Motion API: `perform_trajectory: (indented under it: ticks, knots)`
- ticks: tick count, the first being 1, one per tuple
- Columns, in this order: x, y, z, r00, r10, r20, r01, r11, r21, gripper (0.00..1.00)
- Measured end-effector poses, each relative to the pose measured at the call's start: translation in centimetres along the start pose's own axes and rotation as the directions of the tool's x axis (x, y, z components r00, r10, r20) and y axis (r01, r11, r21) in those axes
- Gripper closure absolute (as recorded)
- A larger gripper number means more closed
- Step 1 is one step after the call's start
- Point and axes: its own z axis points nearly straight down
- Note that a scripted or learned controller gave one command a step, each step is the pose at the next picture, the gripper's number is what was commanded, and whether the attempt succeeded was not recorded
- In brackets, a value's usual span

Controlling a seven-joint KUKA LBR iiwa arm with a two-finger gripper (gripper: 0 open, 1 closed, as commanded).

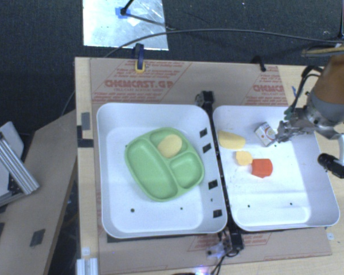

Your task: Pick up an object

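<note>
My gripper [284,132] hangs beside the small white carton [265,134] near the right bin's [318,208] far edge, jaw state unclear, its print unreadable, cardboard underlay [160,80] reading "CHEMCAST".

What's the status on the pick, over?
Claw low in right bin, beside small white carton; grip unclear. Yellow pieces and red block lie apart. Nothing blocking.

Dark carpet-like floor [34,44] around the bench. Bench top is a brown printed board [178,76], red lettering, blue-and-yellow clamp [139,57] on its far edge. Shiny foil-like square [125,15] on the floor behind, probably a reflective sheet. Aluminium rail [8,156] and tan surface [43,211] at left. Lighting even, soft.
</note>
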Motion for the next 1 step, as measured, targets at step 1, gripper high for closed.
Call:
perform_trajectory:
  ticks: [1]
  knots:
    - [-0.85,0.61,-6.08,1.000,-0.001,0.001,0.001,1.000,-0.002,1.00]
